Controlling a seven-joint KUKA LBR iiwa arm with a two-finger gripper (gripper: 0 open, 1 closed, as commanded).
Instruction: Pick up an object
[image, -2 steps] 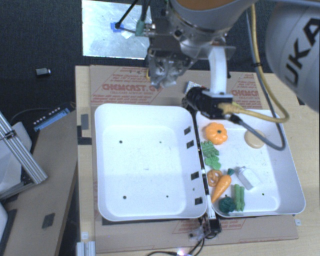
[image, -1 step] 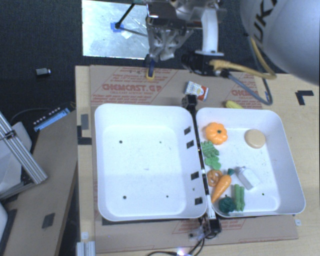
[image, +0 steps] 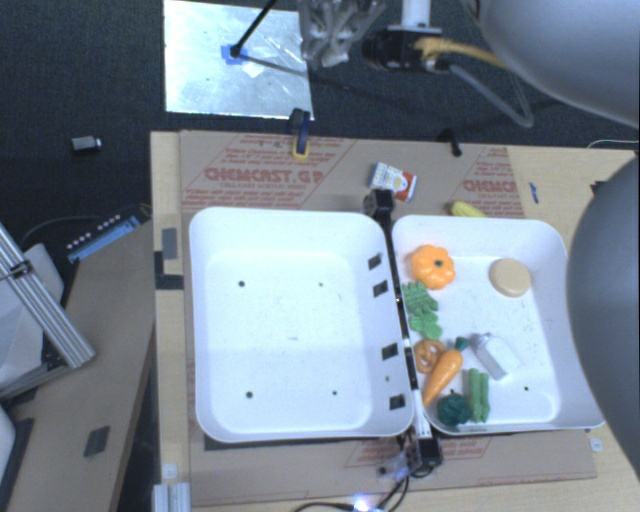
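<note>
Tool (image: 330, 35) sits high at the far edge of the bench, well clear of both bins; fingers are blurred, so can't tell whether it's wide or narrow, and nothing visibly sits between them. All candidates are in the right shallow white plastic bin (image: 545, 238). Best pick, I'd judge: the small orange plastic toy pumpkin (image: 432, 266) near that bin's far-left corner, standing apart from its neighbours. Likely light, hollow, rigid, a bit slick and ribbed, so close across its widest middle, not the stem. The round beige disc (image: 510, 277), toward the far-right side, looks flat and low, harder to get fingers under. The orange toy carrot (image: 443, 371) by the near-left wall is crowded by green toy vegetables (image: 423, 311). Left shallow white bin (image: 290, 320) offers nothing.
</note>
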